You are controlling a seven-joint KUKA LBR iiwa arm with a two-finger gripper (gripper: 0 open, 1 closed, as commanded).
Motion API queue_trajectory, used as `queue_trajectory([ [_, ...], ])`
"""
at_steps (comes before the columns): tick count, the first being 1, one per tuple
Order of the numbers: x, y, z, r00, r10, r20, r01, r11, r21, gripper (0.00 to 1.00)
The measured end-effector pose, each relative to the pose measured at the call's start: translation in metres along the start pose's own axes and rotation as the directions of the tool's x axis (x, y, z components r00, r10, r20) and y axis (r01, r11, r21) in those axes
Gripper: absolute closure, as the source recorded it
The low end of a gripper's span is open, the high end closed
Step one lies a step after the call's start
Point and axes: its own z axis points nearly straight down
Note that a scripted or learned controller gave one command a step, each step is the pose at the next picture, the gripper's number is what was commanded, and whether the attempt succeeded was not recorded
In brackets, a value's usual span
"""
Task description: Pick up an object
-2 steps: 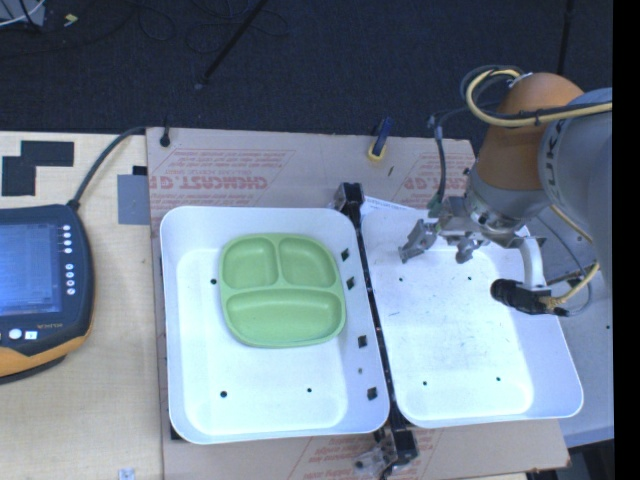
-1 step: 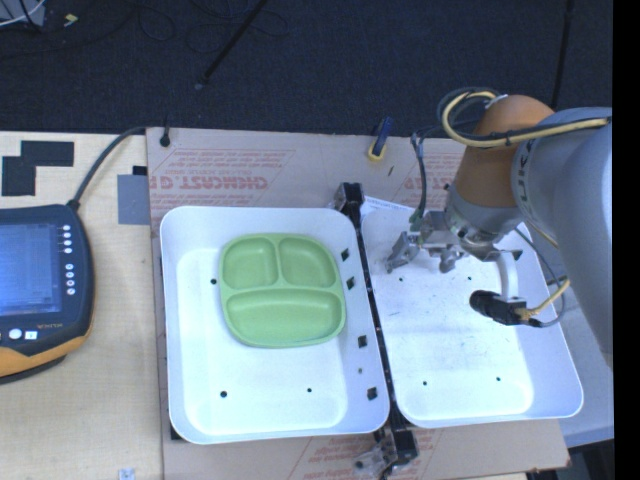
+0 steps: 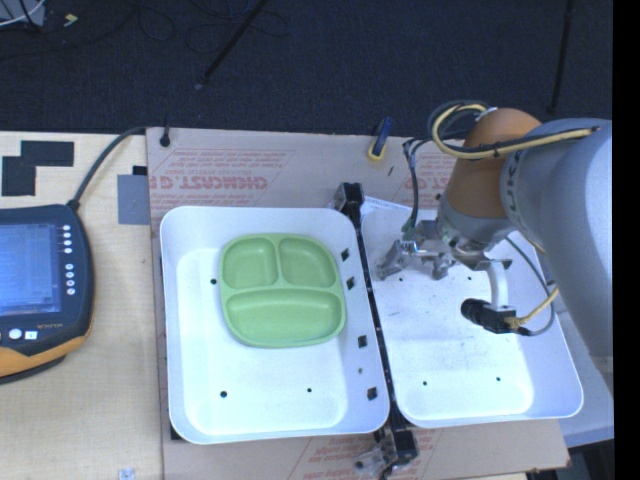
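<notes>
A light green divided plate (image 3: 281, 290) lies flat in the left white bin (image 3: 200, 388), in its upper middle part. My gripper (image 3: 417, 264) hangs over the upper left part of the right white bin (image 3: 480, 393), close to the divider between the bins. Its metal fingers (image 3: 392, 263) stand apart, open, and nothing is between them. The plate is about a hand's width left of the gripper, across the divider. The grey arm with its orange band (image 3: 500, 158) covers the bin's upper right corner.
A black plug on a yellow-black cable (image 3: 488, 314) dangles from the arm over the right bin. The black divider rail (image 3: 365, 308) runs between the bins. A teach pendant (image 3: 35, 283) lies on the bench at far left. A blue-yellow clamp (image 3: 380, 140) sits behind the bins.
</notes>
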Motion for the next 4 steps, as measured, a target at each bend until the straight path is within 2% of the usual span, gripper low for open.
queue_trajectory([
  [1, -0.001, 0.000, -0.011, 1.000, 0.002, 0.000, -0.002, 1.000, 0.000, 1.00],
  [2, -0.001, 0.002, -0.053, 1.000, 0.006, 0.001, -0.005, 1.000, -0.007, 1.00],
  [3, 0.003, -0.001, -0.115, 1.000, 0.004, 0.002, -0.004, 1.000, -0.010, 1.00],
  [4, 0.001, -0.001, -0.144, 1.000, 0.004, 0.001, -0.004, 1.000, -0.007, 1.00],
])
